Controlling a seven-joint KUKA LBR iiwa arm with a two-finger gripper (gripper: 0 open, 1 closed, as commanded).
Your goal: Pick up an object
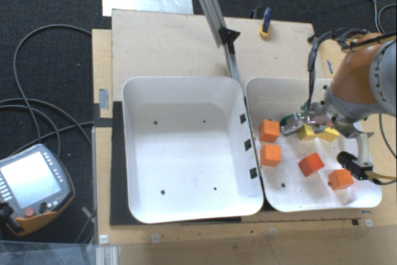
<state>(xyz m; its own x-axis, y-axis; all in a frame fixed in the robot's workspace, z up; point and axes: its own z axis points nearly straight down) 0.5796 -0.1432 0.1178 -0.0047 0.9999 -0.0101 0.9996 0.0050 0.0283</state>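
Even, bright light from above; the two shallow white plastic bins (186, 152) look slightly overexposed, shadows are soft, and details seem a little blurred.

The arm (366, 80) is cut off by the right edge, so its base is out of view. It covers the far right corner of the right bin (273, 93). The end effector (296, 125) is blurred against the yellow blocks (308, 131), partly hidden beneath it; whether it grips anything cannot be told. The pendant (31, 186) at near left is clipped by the left edge.
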